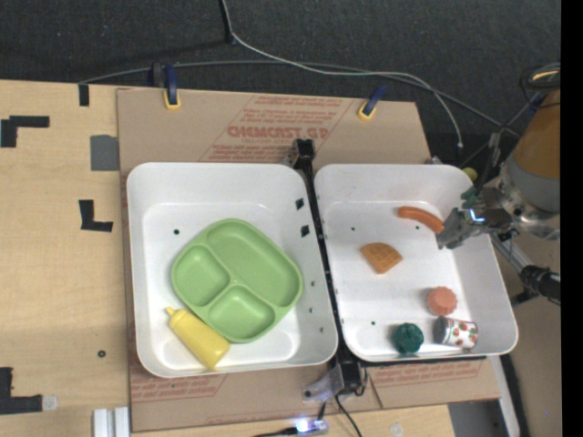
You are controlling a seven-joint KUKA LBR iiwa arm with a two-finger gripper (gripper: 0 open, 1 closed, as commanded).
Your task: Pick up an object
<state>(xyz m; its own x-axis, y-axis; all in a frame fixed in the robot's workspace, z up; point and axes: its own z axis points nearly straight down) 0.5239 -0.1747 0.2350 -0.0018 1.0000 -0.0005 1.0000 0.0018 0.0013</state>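
Grey pincer (453, 236) hovers beside orange sausage (420, 217).

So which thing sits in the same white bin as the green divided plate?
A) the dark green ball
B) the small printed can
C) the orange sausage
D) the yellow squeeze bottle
D: the yellow squeeze bottle lies beside the green divided plate in the left white bin.

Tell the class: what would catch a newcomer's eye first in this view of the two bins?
The big green divided plate in the left bin, with a yellow bottle lying at its near-left edge. Next, the small toy foods scattered in the right bin, where the arm's hand hangs beside an orange sausage.
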